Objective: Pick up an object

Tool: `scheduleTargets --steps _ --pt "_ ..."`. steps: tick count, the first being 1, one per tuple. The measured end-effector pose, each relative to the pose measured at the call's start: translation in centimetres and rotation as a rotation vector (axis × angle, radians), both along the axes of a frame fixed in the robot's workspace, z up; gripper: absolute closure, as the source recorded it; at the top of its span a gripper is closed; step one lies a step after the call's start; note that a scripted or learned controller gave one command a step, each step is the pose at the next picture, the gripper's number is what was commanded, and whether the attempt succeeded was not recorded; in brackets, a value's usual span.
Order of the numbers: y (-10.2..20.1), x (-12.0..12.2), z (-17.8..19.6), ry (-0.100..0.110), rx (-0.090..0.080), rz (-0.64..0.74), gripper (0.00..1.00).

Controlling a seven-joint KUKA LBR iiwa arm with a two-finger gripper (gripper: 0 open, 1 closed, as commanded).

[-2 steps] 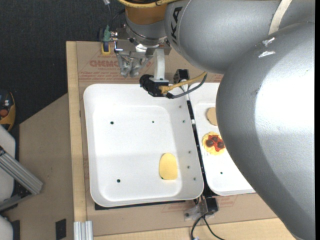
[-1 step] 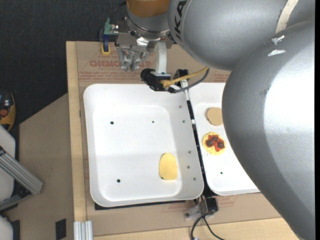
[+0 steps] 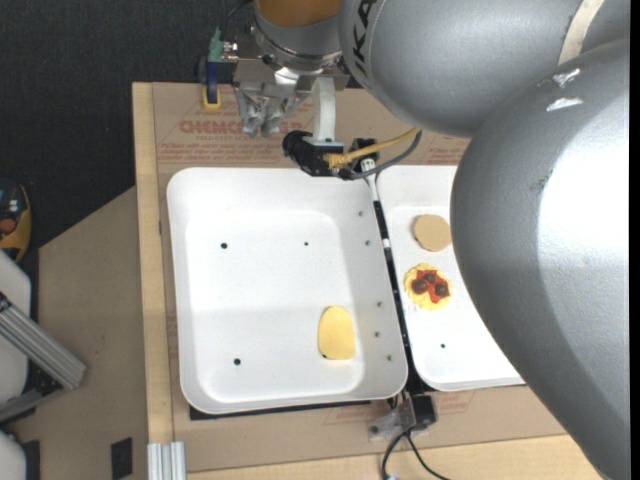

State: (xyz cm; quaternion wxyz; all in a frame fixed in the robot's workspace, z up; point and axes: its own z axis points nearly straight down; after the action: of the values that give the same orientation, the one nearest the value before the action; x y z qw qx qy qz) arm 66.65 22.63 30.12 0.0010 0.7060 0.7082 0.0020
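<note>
The tool (image 3: 262, 118) hangs over the brown tabletop (image 3: 160, 268) just beyond the far rim of the left bin (image 3: 200, 368), under the arm's orange band (image 3: 295, 3); its metal fingers sit close together with nothing between them, though whether they are fully pressed shut I cannot tell. The left bin's floor is mostly bare white, with open room on every side of the yellow oval piece (image 3: 337, 333), which lies in the bin's near right corner area, a little in from the right wall and the near rim. Its long axis runs from near rim toward far rim, barely tilted. It lies well apart from the tool, across the bin's whole depth. In the right bin (image 3: 450, 368), a tan round disc (image 3: 432, 233) and a yellow disc with red and dark topping (image 3: 428, 287) sit near the shared wall, beside the grey arm (image 3: 540, 218).
</note>
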Motion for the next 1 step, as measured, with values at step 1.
scheduleTargets --steps 1 --pt "0.06 0.03 1.08 -0.003 0.0 0.001 1.0"
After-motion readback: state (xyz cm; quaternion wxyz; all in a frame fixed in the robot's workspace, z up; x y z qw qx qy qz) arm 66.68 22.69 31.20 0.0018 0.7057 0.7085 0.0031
